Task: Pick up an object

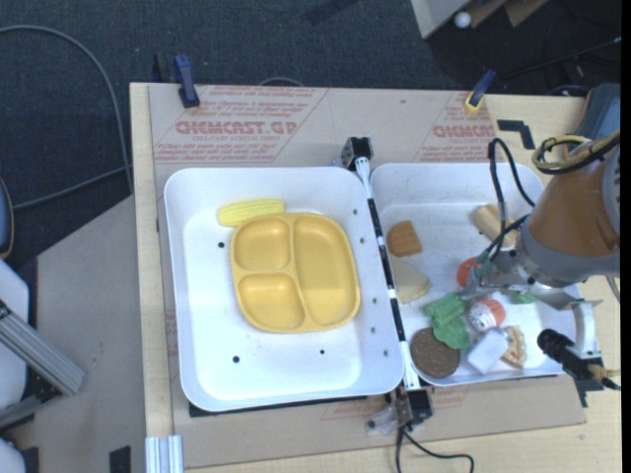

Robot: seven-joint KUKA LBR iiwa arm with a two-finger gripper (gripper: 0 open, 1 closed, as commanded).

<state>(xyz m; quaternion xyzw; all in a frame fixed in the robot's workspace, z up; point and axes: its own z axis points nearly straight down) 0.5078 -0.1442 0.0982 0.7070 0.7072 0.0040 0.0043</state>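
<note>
Probably the small toy foods (471,325) are light and rigid; pinch one across its middle; finger state can't be told.

A yellow divided plate (294,270) sits in the left bin (197,294), a corn cob (250,210) touching its far edge.

Two white bins (197,294) side by side. One yellow divided plate (294,270), one corn cob (250,211). One brown disc (435,353), one green piece (449,318).
</note>
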